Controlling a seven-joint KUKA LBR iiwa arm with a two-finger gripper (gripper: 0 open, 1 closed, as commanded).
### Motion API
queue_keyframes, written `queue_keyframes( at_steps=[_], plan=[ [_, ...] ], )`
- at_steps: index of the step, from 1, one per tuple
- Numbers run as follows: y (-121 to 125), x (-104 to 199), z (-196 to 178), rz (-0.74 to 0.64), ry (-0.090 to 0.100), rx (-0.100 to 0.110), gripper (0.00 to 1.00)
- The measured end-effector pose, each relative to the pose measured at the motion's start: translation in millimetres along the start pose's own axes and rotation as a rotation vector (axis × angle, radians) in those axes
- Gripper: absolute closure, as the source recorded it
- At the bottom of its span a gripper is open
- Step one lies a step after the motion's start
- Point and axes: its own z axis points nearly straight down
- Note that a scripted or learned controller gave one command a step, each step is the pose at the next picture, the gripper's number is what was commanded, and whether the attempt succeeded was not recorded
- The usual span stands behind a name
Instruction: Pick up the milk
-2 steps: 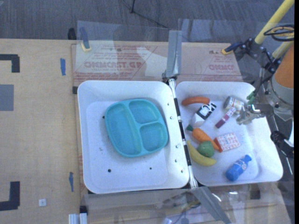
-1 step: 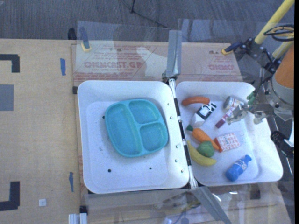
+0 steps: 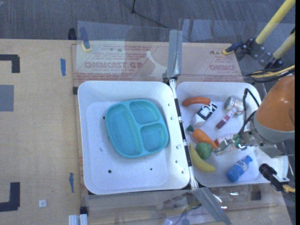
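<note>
Nearest, the blue bottle (image 3: 239,168) and banana (image 3: 202,161) are lying in the right bin (image 3: 269,175). The tool (image 3: 230,143) is hovering mid-bin (whether gaping or closed, I cannot tell). Farther off, the milk (image 3: 205,112) is waiting beside a carrot (image 3: 196,101); descending squarely over the carton should be avoiding the neighbours.

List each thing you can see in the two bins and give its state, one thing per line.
Blue plate: flat in the left bin.
Milk: lying in the right bin, untouched.
Banana: flat.
Blue bottle: on its side.
Two carrots: lying flat.
Gripper: low over the right bin, apart from the milk.
</note>
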Motion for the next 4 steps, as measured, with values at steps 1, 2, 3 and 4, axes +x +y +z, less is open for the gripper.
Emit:
queue_keyframes(
  at_steps=[1, 2, 3, 4],
  plan=[
    [1, -2, -11, 0.004, -0.003, -0.006, 1.00],
    [1, -2, -11, 0.003, -0.002, -0.006, 0.00],
    [81, -1, -15, -0.241, 0.006, 0.011, 0.00],
    [82, -2, -26, -0.239, 0.003, 0.006, 1.00]
  ],
)
